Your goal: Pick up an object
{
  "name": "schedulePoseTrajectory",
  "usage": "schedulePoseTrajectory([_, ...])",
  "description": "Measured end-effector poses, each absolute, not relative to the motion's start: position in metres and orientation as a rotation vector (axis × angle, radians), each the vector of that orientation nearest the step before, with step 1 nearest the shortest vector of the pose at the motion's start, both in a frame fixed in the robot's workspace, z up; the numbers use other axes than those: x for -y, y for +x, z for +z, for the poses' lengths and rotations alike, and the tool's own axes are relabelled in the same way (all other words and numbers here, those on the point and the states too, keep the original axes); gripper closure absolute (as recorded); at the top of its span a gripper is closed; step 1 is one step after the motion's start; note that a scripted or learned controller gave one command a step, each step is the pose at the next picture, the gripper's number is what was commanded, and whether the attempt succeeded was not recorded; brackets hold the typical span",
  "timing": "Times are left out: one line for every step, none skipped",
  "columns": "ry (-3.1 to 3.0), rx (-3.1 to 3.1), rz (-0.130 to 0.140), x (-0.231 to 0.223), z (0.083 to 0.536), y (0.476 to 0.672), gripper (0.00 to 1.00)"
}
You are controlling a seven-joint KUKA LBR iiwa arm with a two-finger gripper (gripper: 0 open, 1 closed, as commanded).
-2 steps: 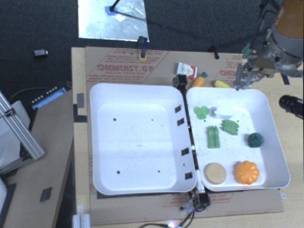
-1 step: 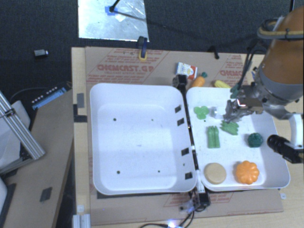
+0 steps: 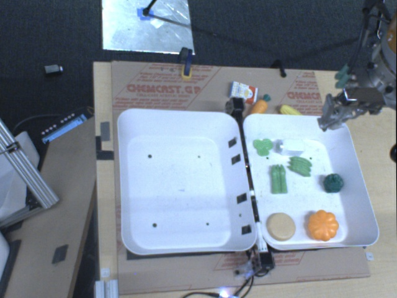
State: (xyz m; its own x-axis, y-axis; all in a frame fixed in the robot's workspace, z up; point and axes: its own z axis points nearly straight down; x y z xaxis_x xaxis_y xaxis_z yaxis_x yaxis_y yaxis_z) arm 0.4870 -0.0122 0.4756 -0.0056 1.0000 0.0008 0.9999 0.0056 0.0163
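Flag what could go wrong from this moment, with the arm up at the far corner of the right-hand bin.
1. The gripper sits over the right bin's rim, so a straight descent may strike the rim.
2. The green pieces lie close together; a grasp there could catch two or push one aside.
3. The orange pumpkin and the tan disc sit near the front wall, which may crowd a grasp.

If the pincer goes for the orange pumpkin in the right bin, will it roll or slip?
The pumpkin looks squat and ribbed, so it probably sits steady rather than rolling. Its rounded, glossy sides may slip from a narrow pinch. It looks like a light plastic toy, likely stiff.
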Motion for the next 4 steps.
schedulePoseTrajectory([2.218,-2.213,0.006,0.071,0.509,0.529,1.0])
schedulePoseTrajectory([2.222,-2.218,0.001,0.1,0.498,0.513,1.0])
schedulePoseTrajectory([2.219,-2.216,0.003,0.145,0.508,0.529,1.0])
schedulePoseTrajectory([2.219,-2.215,0.002,0.192,0.515,0.542,1.0])
